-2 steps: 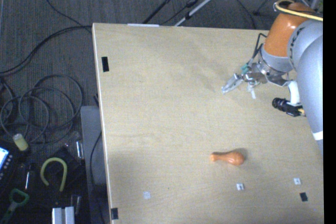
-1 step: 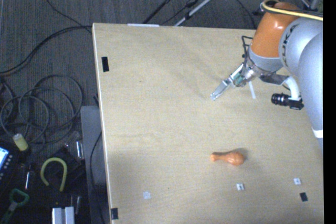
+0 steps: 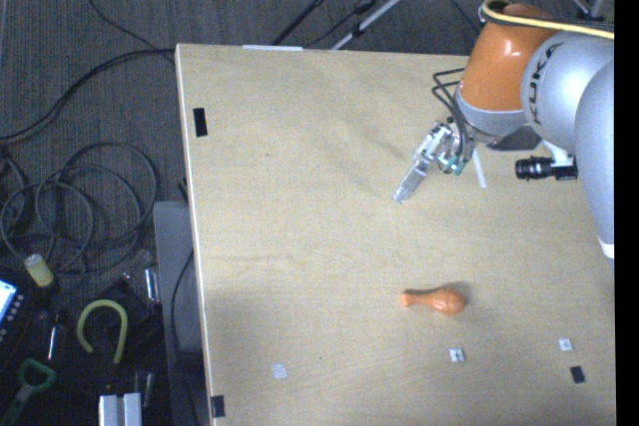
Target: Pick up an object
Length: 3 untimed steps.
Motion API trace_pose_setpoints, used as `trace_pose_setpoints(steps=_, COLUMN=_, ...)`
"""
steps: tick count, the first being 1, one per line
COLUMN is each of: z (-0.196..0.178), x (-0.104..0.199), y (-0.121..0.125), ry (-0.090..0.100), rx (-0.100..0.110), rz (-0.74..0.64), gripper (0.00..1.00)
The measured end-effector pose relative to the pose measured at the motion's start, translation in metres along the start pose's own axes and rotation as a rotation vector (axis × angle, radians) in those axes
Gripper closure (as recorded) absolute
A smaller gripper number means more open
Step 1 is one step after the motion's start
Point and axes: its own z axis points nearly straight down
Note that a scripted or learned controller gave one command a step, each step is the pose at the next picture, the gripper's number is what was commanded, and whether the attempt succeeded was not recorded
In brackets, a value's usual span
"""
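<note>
lying alone: one orange object (image 3: 436,299); one gripper (image 3: 411,185) apart

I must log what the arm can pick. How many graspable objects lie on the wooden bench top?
1. A small orange pear-shaped object lies on the light wooden bench top, toward the near edge, apart from the gripper further back. The grey arm may hide others at right.

Orange gourd-shaped object (image 3: 436,299) on pale tan bench (image 3: 300,214).
</note>
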Motion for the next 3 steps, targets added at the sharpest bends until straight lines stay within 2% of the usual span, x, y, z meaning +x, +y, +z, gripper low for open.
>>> trace_pose_setpoints(steps=1, z=-0.105, x=-0.007, y=-0.035, ry=-0.002, rx=0.002, rz=0.316, gripper=0.0)
trace_pose_setpoints(steps=2, z=-0.039, x=-0.022, y=-0.04, ry=0.0, rx=0.001, rz=0.351, gripper=0.0)
trace_pose_setpoints(steps=3, z=-0.007, x=-0.034, y=-0.053, ry=-0.002, rx=0.003, rz=0.117, gripper=0.0)
